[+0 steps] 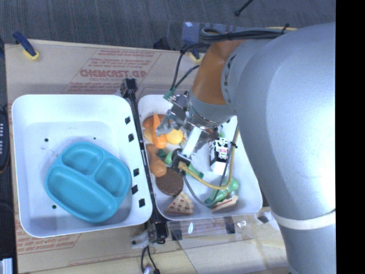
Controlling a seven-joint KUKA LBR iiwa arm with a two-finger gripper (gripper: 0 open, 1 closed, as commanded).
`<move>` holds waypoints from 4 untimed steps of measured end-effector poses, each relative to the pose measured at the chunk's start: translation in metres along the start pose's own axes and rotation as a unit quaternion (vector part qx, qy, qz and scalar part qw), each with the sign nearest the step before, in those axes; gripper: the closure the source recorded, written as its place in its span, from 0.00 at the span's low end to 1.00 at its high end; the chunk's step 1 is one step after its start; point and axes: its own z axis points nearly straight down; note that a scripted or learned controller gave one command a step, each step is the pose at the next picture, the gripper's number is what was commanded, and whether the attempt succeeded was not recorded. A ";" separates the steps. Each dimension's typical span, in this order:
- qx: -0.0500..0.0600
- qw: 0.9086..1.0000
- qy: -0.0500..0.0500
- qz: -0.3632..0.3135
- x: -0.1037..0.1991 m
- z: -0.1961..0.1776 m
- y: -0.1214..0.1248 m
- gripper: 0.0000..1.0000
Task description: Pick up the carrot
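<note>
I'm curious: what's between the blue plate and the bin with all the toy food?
In the camera view, the left bin's white wall with black clips lies between the blue plate and the right bin.

1. 2 white bins sit side by side: the left bin [23, 170] and the right bin [248, 178].
2. 1 blue divided plate [88, 180] lies in the left bin, with 3 compartments.
3. 1 grey arm [285, 113] with 1 orange band [214, 76] reaches over the right bin.
4. In the right bin, near the arm's wrist, several toy foods crowd together: 1 brown round cookie [170, 182], 1 pizza slice [180, 204], 1 black-and-white carton [219, 151]; the orange and yellow pieces overlap too closely to count.
</note>
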 end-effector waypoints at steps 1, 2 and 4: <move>0.000 1.000 0.000 0.000 0.000 0.000 0.000 0.00; 0.001 1.000 -0.002 -0.023 -0.042 0.066 0.039 0.00; 0.000 0.957 0.003 0.290 -0.007 0.098 0.077 0.00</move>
